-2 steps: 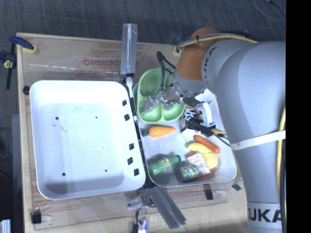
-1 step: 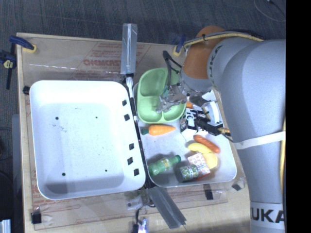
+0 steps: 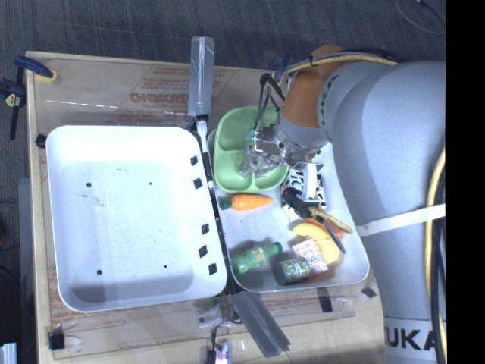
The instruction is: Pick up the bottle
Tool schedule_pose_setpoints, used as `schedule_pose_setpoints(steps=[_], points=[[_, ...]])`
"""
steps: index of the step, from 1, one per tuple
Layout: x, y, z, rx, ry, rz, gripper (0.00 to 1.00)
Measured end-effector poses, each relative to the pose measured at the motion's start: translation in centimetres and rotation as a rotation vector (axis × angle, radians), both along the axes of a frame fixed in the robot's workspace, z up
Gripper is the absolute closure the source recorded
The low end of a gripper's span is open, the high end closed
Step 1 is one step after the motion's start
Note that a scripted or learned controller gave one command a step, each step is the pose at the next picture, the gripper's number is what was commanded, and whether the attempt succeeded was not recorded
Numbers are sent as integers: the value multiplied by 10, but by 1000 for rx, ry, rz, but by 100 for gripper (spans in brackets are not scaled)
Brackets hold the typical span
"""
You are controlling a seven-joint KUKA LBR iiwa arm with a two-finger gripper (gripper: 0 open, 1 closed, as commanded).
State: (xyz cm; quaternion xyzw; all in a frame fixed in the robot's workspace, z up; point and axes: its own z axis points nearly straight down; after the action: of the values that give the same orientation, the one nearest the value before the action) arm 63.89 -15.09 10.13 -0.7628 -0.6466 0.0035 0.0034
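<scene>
I've got the pincer [image 3: 260, 152] hanging over the green dish [image 3: 235, 161] at the far end of the right bin [image 3: 350, 268], and from this angle I can't tell whether it's open or closed, the wrist hides too much. The bottle [image 3: 255, 256] I'm after is nowhere near it: green, lying on its side at the near end of that same bin, close to the wall shared with the left bin [image 3: 121, 218]. Here's my worry. The bottle is down flat and round, so a pinch that lands off-centre likely rolls it away instead of catching it. It's also crowded in there: a dark can [image 3: 295, 270] lies just beside it, with a pink packet [image 3: 312, 252] and a banana [image 3: 318, 235] close behind, and a carrot [image 3: 250, 202] sits between dish and bottle. Coming down carelessly, I could grab the can or shove the pile. And the divider wall leaves little room on that side, so a clip against it seems quite possible
</scene>
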Motion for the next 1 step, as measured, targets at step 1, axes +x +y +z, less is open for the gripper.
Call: schedule_pose_setpoints(steps=[1], points=[[9,5,-1,-11,26,-7,100]])
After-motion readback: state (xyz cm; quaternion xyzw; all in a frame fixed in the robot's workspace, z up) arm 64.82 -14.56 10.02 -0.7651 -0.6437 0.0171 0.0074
